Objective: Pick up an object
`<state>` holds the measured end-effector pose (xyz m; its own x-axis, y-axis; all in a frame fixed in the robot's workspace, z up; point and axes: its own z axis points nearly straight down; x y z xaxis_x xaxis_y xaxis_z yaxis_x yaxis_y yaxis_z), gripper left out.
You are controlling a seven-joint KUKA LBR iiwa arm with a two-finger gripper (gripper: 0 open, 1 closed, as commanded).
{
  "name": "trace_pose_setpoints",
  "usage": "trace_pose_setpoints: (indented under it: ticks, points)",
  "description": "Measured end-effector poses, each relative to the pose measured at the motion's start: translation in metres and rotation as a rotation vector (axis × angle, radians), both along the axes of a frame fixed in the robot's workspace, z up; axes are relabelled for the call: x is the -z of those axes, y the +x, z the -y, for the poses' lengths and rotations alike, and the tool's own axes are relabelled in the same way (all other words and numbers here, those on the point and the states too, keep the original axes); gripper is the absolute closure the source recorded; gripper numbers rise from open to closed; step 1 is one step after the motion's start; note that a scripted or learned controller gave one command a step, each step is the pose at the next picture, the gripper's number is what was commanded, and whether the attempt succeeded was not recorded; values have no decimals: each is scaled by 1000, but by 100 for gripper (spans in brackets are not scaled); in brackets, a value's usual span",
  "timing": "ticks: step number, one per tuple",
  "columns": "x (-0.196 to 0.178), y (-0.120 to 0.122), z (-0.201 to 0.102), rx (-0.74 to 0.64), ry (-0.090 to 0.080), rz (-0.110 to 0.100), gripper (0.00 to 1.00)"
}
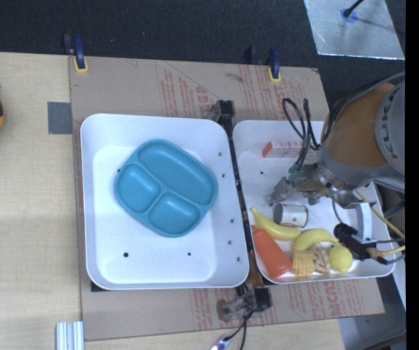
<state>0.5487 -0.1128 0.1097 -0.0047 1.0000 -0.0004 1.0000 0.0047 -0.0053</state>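
1. A cardboard-covered bench [158, 86] bears two white bins side by side.
2. The gripper [291, 188] hangs low in the right bin [268, 133] — how its jaws stand, and whether they hold anything, I cannot tell.
3. Just below it lie a small can [292, 214], bananas [275, 227], an orange carrot [271, 257].
4. Well left — a blue divided plate [166, 188] in the left bin [100, 261].

Bench [27, 217] bears cardboard sheet [158, 86]; two white bins [96, 195] atop.

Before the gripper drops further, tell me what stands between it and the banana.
Nothing visible does. The gripper hangs in the right bin just above a small white cylinder, which lies beside the banana, not over it.
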Motion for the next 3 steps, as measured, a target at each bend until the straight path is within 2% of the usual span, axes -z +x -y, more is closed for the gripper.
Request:
trace_pose_setpoints:
  ticks: [1,2,3]
  points:
    - [18,42,35,2,0,3,0]
    - [18,-21,-12,0,0,1,0]
    - [8,-21,-10,-1,-1,0,100]
